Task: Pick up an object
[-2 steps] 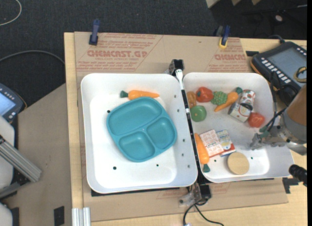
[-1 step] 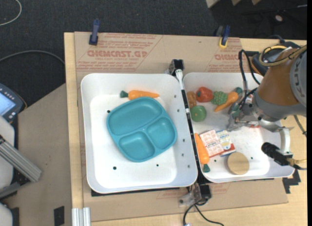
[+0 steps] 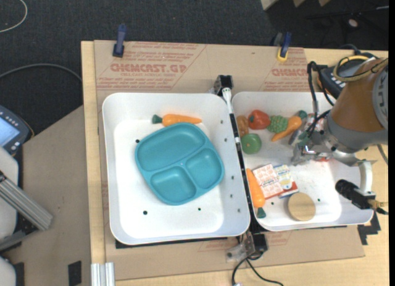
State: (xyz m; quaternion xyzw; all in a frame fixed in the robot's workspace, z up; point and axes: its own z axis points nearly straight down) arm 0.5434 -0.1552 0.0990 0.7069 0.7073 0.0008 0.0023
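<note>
Two white bins sit side by side on the table [image 3: 185, 62], which is covered with brown printed board. The left bin [image 3: 117, 173] holds a teal divided plate [image 3: 179, 163] at its centre. A toy carrot [image 3: 178, 119] lies just beyond the plate, near the bin's far wall.

The right bin [image 3: 333, 217] holds several small items. Along its far wall, from left to right: a red pepper [image 3: 258, 119], a green leafy piece [image 3: 279, 123], and a second orange carrot [image 3: 289, 128] lying tilted. A green round fruit [image 3: 251, 144] rests near the left wall, with a small orange piece [image 3: 242, 124] just beyond it. A red-and-white printed packet [image 3: 272, 180] lies near the bin's middle. An orange stick [image 3: 255, 191] runs along the left wall, touching the packet's left edge. A round wooden disc [image 3: 302, 207] sits close to the near wall.

The arm [image 3: 361, 109] enters from the table's right edge and reaches over the right bin. The pincer [image 3: 307, 149] is low over the bin floor, right of the second carrot and beyond the packet. Whether its jaws stand open or closed cannot be told, and no item is visible between them.

Blue and yellow clamps [image 3: 119, 39] grip the table's far edge.
</note>
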